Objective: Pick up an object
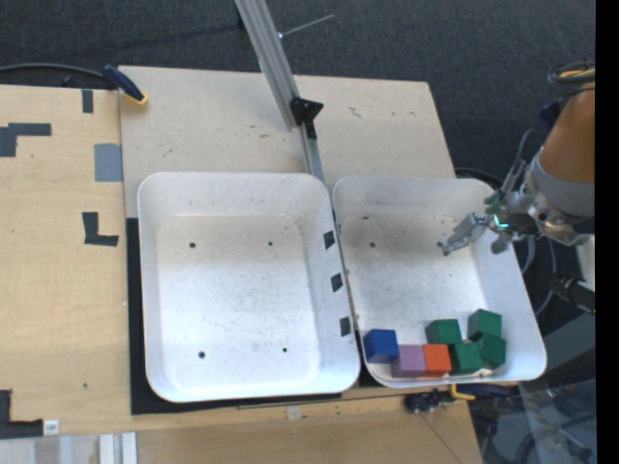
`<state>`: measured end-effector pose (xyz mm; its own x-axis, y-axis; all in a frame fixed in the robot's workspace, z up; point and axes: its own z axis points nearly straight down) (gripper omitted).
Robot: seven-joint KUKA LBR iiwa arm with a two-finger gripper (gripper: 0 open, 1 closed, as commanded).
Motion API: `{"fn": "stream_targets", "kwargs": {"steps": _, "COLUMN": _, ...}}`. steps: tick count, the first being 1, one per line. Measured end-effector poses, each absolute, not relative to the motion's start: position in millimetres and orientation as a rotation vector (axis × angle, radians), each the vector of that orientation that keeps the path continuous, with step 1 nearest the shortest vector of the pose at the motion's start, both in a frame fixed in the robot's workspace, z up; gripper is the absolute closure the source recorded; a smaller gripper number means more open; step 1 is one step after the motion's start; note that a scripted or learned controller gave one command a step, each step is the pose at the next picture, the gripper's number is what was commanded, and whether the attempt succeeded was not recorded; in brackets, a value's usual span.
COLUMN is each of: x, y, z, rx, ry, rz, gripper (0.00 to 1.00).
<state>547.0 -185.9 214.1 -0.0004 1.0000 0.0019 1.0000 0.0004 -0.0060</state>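
At the far left, a plywood bench [58, 259] is showing grey and black tape marks, and a blue-and-yellow clamp [126, 85] is sitting near its upper edge. The left bin [155, 259] is lying next, its speckled white floor bare apart from four small dark holes. A silver metal rail [276, 61] is slanting down from the top towards the seam between the two bins, with a black bracket on it. The right bin [387, 201] is sitting just beside the left one, and the blocks are crowding along its near edge: a blue block [381, 344] is lying leftmost, then a purple block [412, 359] touching an orange block [437, 358], and then a cluster of green blocks [471, 339] in the bin's near right corner. Further right, the gripper [476, 234] is hanging over the right-hand part of the right bin, well apart from the blocks, with its two fingers spread wide and nothing between them. The arm [571, 153] is reaching in from the right edge, its orange band showing above the grey wrist.
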Motion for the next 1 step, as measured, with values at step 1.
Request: {"fn": "stream_targets", "kwargs": {"steps": 1, "x": 548.2, "y": -185.7, "z": 216.7, "rx": -2.218, "ry": -2.223, "rz": 0.001, "gripper": 0.00}}
